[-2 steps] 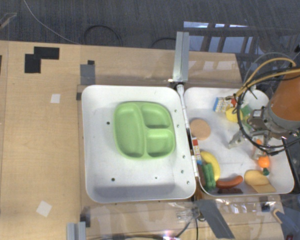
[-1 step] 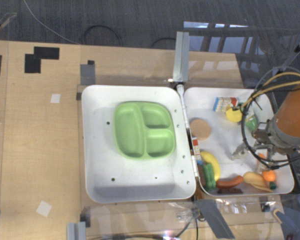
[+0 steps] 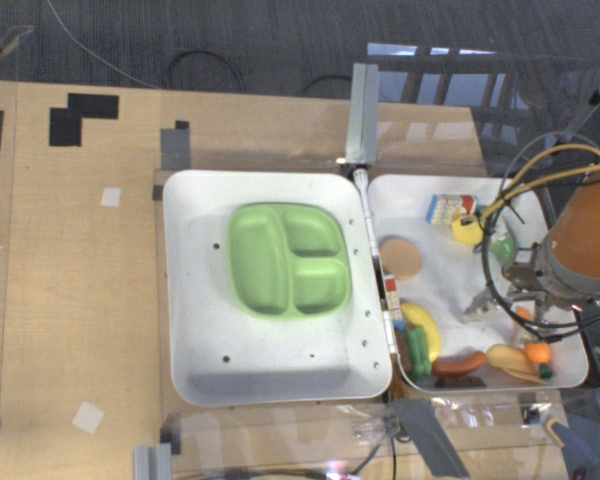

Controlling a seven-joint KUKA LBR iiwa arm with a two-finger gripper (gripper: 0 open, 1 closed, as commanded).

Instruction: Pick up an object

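Note:
The right bin (image 3: 450, 278) holds several small items. A tan round disc (image 3: 401, 257) lies near its left wall. A small printed box (image 3: 447, 208) and a yellow lump (image 3: 467, 230) sit at the back. A banana (image 3: 424, 330), a green piece (image 3: 417, 349), a red sausage (image 3: 460, 364), a pale yellow piece (image 3: 510, 360) and an orange carrot (image 3: 538, 353) are bunched along the front wall. My gripper (image 3: 500, 306) hangs low over the right half of this bin, just behind the pale yellow piece and the carrot. Nothing is visibly held in it.
The left bin (image 3: 195, 358) bears a green divided plate (image 3: 286, 259) at its middle. The arm's orange band (image 3: 585, 233) and looping cables (image 3: 525, 183) stand over the right bin's right side. A metal post (image 3: 361, 113) rises behind the two bins.

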